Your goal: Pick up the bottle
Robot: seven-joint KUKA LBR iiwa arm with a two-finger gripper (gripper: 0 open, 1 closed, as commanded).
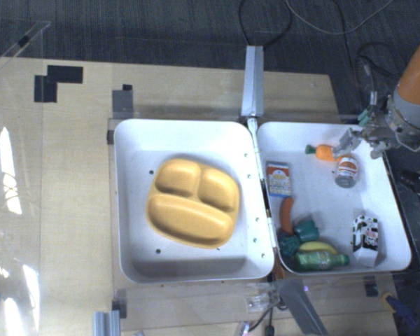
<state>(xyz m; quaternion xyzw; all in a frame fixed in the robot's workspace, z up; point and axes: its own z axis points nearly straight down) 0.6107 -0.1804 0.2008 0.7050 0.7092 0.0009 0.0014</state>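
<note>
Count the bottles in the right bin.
1: a green bottle lying at the right bin's near edge, beside the banana. Others may hide under the pile.

Arm (pixel 416 96) cut off by right edge; just orange band and grey wrist visible. Hand (pixel 364 133) small and blurred against bin rim; finger state unreadable. Green bottle (pixel 320 260) label too small to read. Teal object (pixel 299 235) partly hidden behind banana (pixel 316 247), shape unclear. Small carton (pixel 278 179) print illegible. Cables (pixel 294 5) run off top edge.
</note>
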